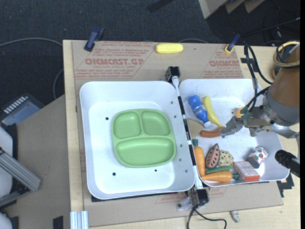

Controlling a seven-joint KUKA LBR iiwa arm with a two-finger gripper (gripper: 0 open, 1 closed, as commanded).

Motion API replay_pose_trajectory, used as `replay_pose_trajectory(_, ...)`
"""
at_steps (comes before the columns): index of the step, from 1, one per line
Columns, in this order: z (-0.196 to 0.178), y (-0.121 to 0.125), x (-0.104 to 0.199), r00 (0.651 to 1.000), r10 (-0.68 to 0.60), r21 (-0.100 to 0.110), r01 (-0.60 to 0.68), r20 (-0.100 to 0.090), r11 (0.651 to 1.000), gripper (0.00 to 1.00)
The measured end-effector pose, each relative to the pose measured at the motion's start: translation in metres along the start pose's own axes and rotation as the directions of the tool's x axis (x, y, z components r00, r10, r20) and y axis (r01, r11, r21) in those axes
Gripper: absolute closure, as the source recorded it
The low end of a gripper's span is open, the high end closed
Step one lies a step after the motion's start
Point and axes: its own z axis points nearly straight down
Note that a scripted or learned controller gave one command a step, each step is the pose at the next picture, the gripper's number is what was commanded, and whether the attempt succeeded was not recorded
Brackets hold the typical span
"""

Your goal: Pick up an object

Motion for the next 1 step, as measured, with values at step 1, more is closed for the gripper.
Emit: replay_pose_trajectory(1, 0.0588, 0.1004, 0.0000, 1.000, 0.000, -0.001, 0.000, 0.000, 1.000, 0.00)
